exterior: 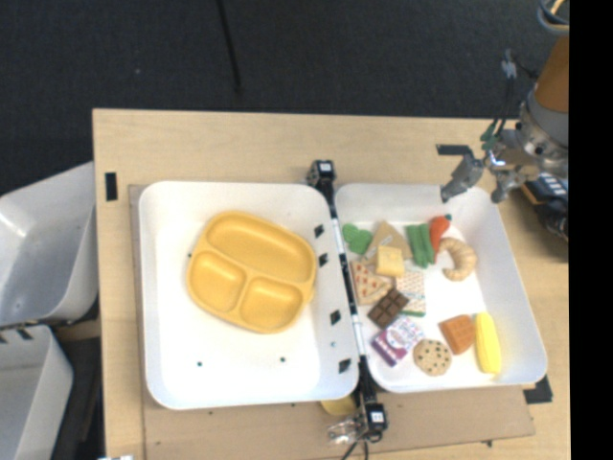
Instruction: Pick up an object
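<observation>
The scene is viewed from one fixed camera set above the bench (287, 142), angled down at a slant. Both white bins (163, 353) are taken in whole from a moderate distance, with dark floor (287, 36) seen beyond the far edge.

the arm (551, 94) behind the pincer (482, 182) is cut off at the right edge, so only its wrist shows. far to the pincer's left, a white tub (43, 247) runs off the left edge. below the pincer, a yellow thing (337, 407) at the desk's (239, 142) front edge is mostly hidden under the bins.
</observation>
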{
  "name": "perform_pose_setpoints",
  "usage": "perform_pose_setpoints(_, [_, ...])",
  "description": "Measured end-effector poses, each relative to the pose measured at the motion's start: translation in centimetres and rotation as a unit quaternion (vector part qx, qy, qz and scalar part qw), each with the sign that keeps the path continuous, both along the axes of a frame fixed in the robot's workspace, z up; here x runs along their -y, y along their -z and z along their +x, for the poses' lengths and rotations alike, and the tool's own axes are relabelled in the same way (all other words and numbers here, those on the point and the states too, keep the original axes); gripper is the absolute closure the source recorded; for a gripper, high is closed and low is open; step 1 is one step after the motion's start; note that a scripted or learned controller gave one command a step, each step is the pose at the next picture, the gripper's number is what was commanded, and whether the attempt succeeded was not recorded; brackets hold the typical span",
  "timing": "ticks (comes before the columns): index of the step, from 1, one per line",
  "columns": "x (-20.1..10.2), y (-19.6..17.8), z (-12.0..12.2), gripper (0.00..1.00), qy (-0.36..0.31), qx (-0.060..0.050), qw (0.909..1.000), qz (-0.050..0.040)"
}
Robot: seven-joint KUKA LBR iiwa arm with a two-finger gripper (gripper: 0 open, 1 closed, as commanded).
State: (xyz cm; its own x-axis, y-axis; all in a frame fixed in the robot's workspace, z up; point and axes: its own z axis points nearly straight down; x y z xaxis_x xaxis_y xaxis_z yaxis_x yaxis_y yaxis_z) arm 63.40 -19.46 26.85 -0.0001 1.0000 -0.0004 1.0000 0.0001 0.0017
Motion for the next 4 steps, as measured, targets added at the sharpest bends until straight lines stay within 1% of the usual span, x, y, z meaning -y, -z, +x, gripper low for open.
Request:
perform_pose_setpoints(1, [0.2, 16.9, -0.7, 0.0, 0.001, -0.003, 1.0, 0.001])
perform_pose_setpoints(2, [0.4, 14.8, -0.2, 1.0, 0.0, 0.003, 1.0, -0.0008])
perform_pose_setpoints(3, [0.0, 14.5, -0.7, 1.0, 0.001, 0.002, 1.0, -0.0016])
perform_pose_setpoints(4, [-5.1, 8.8, -0.9, 1.0, -0.003, 0.001, 1.0, 0.0004])
